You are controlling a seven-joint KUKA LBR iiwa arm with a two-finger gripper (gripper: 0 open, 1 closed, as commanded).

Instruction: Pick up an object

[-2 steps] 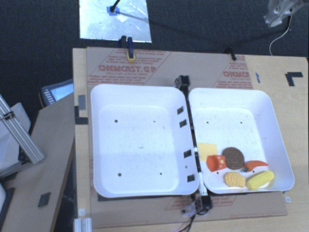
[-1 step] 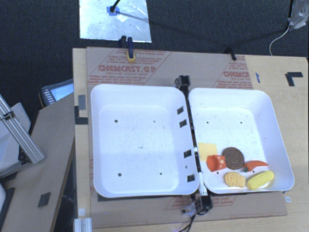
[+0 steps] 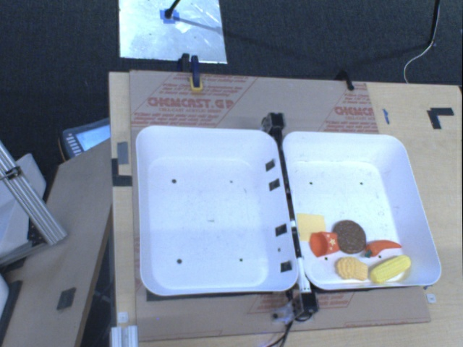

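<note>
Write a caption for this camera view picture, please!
Small toy foods cluster in the near corner of the right shallow white bin, beside the left white bin.

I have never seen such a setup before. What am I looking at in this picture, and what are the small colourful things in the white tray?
One fixed camera looks down at a slant on a workbench used by a robot arm. Two shallow white bins sit side by side: the left bin and the right bin. The toy foods lie in the right bin's near corner: a yellow cheese slice, a red piece, a brown round patty, a small orange-red piece, a golden nugget-like piece and a yellow corn cob. Nothing is being held.
</note>
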